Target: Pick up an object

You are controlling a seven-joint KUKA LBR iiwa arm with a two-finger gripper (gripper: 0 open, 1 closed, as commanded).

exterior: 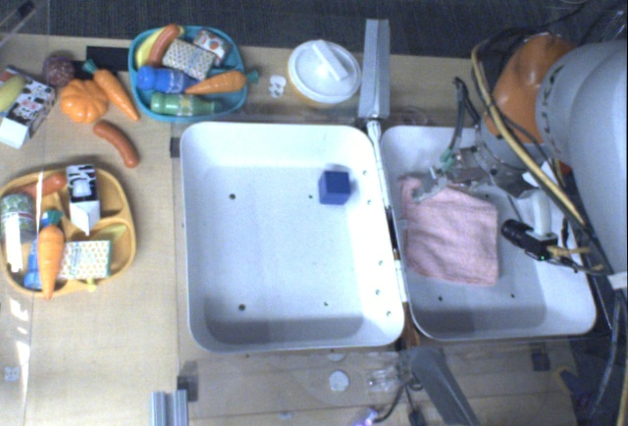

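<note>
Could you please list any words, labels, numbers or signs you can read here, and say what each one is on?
No text is legible.
Small cartons in the blue basket: printed patterns, too blurred to read.
Cartons in the yellow basket: the same.
Black-and-white carton at the left edge: blurred.
Blue cube and pink cloth: no markings visible.

Pink cloth (451,239) looks soft, nappy terry; both bins (285,316) smooth matt white plastic; the blue cube (335,186) perhaps foam.

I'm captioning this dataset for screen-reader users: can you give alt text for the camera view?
A grey robot arm reaches from the right over the right white bin, its gripper at the top edge of a pink cloth. The left white bin holds a small blue cube.
</note>
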